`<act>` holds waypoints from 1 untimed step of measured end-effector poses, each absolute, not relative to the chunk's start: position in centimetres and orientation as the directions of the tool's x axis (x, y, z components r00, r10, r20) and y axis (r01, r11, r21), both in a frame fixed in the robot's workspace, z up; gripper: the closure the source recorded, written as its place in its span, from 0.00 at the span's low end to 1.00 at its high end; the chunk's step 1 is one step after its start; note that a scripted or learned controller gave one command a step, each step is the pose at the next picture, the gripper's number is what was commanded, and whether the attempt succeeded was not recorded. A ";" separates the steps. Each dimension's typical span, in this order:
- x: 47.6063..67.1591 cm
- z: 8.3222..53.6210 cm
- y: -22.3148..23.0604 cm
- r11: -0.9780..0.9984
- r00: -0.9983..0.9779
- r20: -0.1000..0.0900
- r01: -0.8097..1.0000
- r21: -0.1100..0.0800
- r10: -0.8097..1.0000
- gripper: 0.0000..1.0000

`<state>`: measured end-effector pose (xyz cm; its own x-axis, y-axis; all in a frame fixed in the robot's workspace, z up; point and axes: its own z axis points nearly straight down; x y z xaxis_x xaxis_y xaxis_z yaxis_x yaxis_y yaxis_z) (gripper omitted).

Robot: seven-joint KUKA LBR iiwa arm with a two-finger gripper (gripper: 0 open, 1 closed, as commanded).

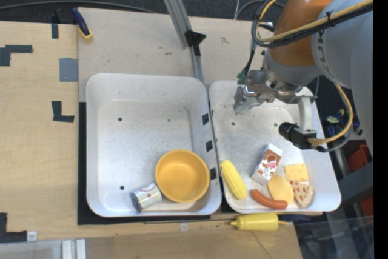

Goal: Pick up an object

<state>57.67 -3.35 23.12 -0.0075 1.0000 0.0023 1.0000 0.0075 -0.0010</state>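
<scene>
The toy corn (234,179) lies at the near left side of the right bin (242,130), close to a small carton (267,164) and a toy sausage (267,199). It looks light, hard and smooth, so grab it across its middle. The gripper (244,100) hangs over the far end of that bin, well apart from the corn, holding nothing, with its fingers looking close together.

You see two white bins (97,130) of matt plastic, their floors finely speckled. The yellow bowl (181,175) looks like smooth plastic with a soft sheen. Beside it the small can (146,196) shows a shiny metal end. The corn cob (233,179) and the sausage (268,199) look like glossy toy plastic. The bench (30,130) has a pale, matt wood-grain surface. The orange band (303,21) on the arm is glossy, catching a highlight.
</scene>
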 end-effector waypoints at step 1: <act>57.1 22.3 1.5 0.006 -0.006 0.001 1.000 -0.002 1.000 1.00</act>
